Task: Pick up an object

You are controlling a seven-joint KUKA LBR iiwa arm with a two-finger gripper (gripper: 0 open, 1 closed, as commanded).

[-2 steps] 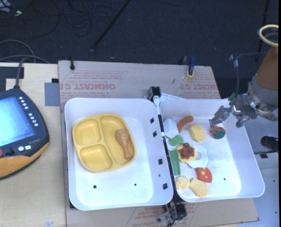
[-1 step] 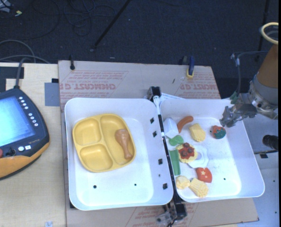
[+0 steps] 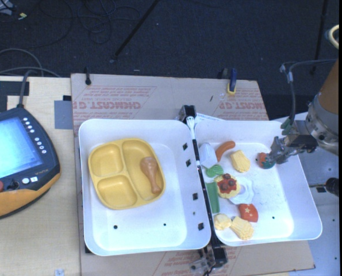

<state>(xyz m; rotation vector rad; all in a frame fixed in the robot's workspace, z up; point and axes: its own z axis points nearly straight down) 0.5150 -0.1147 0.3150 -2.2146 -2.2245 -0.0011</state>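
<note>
My gripper [image 3: 275,153] reaches in from the right over the right bin [image 3: 308,226], near its right wall. A small red and dark green toy [image 3: 265,161] sits right at the gripper's tip, touching or nearly touching it. Whether it is gripped is not visible. The same bin holds more toy food: an orange sausage [image 3: 225,149], a yellow corn piece [image 3: 240,161], a green leaf [image 3: 214,170], a red and yellow piece on a white patch [image 3: 227,185], a red tomato slice [image 3: 248,212] and another corn piece [image 3: 242,229].
The left bin [image 3: 96,229] holds a yellow divided tray [image 3: 104,160] with a toy drumstick [image 3: 151,173] in its right compartment. A teach pendant [image 3: 15,154] lies on the bench at far left. A black hinge strip [image 3: 198,171] runs between the bins.
</note>
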